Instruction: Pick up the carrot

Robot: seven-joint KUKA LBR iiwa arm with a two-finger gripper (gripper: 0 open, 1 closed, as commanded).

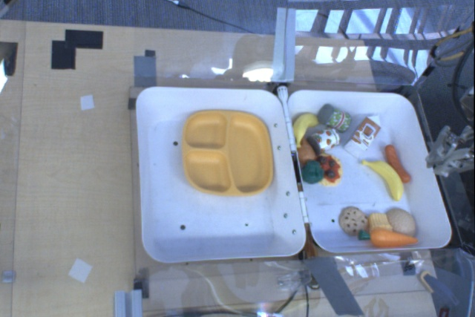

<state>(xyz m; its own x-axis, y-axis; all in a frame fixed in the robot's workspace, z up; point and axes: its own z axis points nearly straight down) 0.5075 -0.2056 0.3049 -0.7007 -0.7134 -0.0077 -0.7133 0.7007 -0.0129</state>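
An orange carrot (392, 238) lies at the near edge of the right bin (427, 182), touching a yellow corn piece (379, 221) and a tan roll (401, 219), beside a cookie (352, 219). Farther back, a banana (387, 177) lies mid-bin. The gripper (450, 150) hangs outside the bin's right rim, well apart from the carrot, and holds nothing.

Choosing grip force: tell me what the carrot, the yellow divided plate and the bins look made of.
Carrot: probably moulded toy plastic, a smooth, evenly orange body with a small green top.
Yellow divided plate: likely hard plastic, matte to satin, one uniform colour with rounded moulded compartments.
Bins: apparently rigid white plastic, smooth, with rounded corners; sheet metal can't be ruled out.
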